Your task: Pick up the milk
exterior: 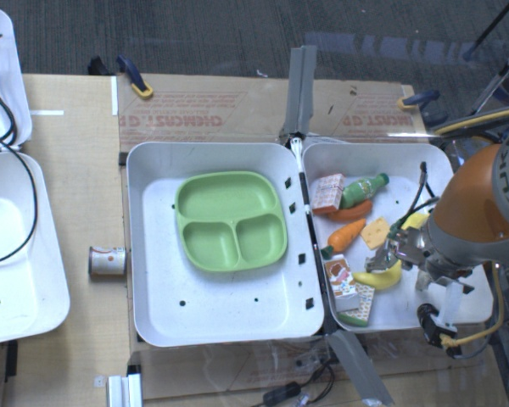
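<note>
While the left bin [137,227] held a green divided plate [231,220] at its centre, with a small tin [108,261] lying on the bench just outside its nine o'clock wall, the job sat across the divider.

In the right bin [445,161], the carton [340,280] judged to be the milk lay on its side at about seven o'clock, close to the shared wall and the near rim. A second red-and-white box [327,192] sat at eleven o'clock, touching a green bottle [362,188]. That made the choice of carton a matter of judgement. A carrot [346,234] and a slice of cheese [375,232] lay between the two, near the bin's centre. A banana [380,277] lay just beside the carton at its three o'clock.

The gripper [402,251] hung above the banana's far end, at roughly two o'clock from the milk. Whether it was open or closed could not be told.

A clean pick would likely call for moving toward eight o'clock, centring over the carton and closing across its narrow sides. Room was tight there, with the wall at nine o'clock, the rim at six and the banana at three. Open floor lay mainly at five o'clock, under the arm [482,195].
</note>
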Available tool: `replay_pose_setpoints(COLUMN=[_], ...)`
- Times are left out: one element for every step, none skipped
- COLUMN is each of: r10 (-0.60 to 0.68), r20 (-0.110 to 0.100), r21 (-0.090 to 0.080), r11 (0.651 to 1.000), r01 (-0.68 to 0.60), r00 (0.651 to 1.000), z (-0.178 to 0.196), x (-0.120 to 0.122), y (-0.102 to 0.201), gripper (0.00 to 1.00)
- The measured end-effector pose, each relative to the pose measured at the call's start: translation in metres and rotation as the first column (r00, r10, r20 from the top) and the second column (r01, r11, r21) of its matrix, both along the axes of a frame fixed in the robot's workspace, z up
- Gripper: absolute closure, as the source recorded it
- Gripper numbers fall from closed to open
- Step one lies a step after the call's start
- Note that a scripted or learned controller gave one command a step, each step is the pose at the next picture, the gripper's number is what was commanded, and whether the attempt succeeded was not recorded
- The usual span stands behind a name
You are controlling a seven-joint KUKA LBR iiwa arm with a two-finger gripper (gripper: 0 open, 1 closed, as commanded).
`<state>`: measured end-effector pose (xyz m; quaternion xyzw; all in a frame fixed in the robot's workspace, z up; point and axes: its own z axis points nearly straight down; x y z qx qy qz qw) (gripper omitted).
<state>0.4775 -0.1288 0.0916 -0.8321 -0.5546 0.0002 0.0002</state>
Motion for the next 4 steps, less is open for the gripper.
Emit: replay_pose_setpoints(r10=[0.141, 0.137, 0.068, 0.073], r20=[-0.001, -0.003, -0.003, -0.002], r21=[-0.001, -0.001, -0.002, -0.002], r11=[0.990, 0.991, 0.998, 0.997], r01=[-0.141, -0.137, -0.068, -0.073], r00=[0.990, 0.991, 0.998, 0.997], z=[0.000, 0.008, 0.099, 0.121], x=[0.052, 0.052, 0.000, 0.000], y=[0.035, 0.034, 0.127, 0.169], gripper=[0.00, 1.00, 1.00, 1.00])
